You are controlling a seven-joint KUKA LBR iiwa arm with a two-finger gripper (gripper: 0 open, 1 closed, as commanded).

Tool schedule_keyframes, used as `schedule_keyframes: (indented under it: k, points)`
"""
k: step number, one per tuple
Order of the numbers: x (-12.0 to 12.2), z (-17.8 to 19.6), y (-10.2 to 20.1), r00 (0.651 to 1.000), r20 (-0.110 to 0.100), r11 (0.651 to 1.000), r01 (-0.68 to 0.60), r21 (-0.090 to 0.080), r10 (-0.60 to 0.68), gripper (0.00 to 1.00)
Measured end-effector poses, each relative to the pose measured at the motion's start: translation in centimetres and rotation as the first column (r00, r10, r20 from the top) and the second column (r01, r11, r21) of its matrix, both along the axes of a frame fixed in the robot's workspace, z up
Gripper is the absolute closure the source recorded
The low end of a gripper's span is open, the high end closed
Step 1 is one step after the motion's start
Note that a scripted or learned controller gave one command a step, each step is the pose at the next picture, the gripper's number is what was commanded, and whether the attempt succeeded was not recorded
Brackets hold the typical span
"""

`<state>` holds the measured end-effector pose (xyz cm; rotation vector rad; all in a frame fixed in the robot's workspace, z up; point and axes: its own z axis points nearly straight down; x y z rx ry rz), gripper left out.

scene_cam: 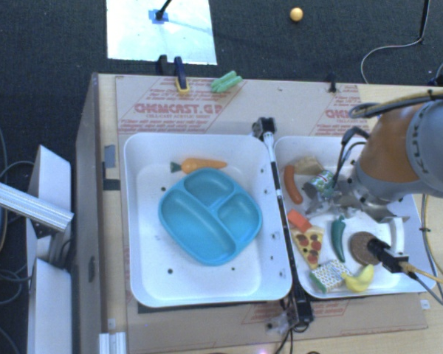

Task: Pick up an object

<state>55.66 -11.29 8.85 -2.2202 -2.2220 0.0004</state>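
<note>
Gripper [326, 189] low in the right bin [412, 206], over a small cluttered item, possibly a can [321, 181]; jaw state cannot be told, the wrist hiding the tips. Just beside the gripper: hot dog [292, 184], green pepper [339, 238], pizza slice [310, 245]. Farther out: brown disc [363, 248], banana [360, 279]. Risk: close packing may let the jaws nudge a neighbour or pinch two at once. Left bin holds blue plate [210, 216], carrot [199, 165].

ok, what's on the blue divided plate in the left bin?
Nothing shows in the compartments of the blue divided plastic plate. An orange toy carrot lies just behind it on the white left bin floor. Whatever is beneath the plate is covered.
</note>
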Motion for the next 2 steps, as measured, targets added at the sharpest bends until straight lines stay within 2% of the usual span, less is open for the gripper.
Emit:
schedule_keyframes:
  k: [1, 2]
  points:
    - [-4.1, 1.2, -1.0, 1.0, 0.001, 1.0, 0.0, 0.0, 0.0, 0.0]
    - [0.7, -0.4, 2.7, 1.0, 0.003, 1.0, -0.003, 0.0, 0.003, 0.0]
